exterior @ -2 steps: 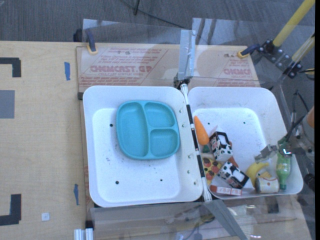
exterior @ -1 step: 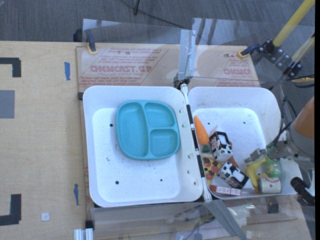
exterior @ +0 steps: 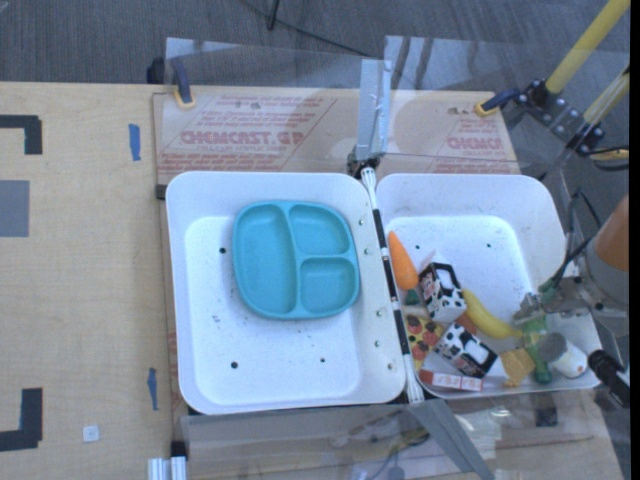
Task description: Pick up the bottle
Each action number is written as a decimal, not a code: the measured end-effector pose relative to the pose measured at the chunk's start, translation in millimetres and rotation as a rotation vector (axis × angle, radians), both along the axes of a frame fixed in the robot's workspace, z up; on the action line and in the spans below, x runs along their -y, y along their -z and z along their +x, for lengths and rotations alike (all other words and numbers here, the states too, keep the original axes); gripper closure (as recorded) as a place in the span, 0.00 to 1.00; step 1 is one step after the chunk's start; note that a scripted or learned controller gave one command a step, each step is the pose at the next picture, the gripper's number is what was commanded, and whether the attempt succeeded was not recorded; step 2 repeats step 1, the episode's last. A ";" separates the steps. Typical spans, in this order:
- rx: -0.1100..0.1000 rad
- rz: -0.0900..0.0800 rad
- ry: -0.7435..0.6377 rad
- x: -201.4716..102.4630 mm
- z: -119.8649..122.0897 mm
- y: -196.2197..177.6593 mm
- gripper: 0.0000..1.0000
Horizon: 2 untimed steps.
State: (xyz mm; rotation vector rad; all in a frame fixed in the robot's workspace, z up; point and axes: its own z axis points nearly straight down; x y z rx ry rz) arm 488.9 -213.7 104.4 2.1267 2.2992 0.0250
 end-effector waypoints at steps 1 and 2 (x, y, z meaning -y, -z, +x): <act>-0.016 -0.007 -0.108 -54.8 16.2 -81.1 1.00; -0.016 -0.007 -0.108 -54.8 16.2 -81.1 1.00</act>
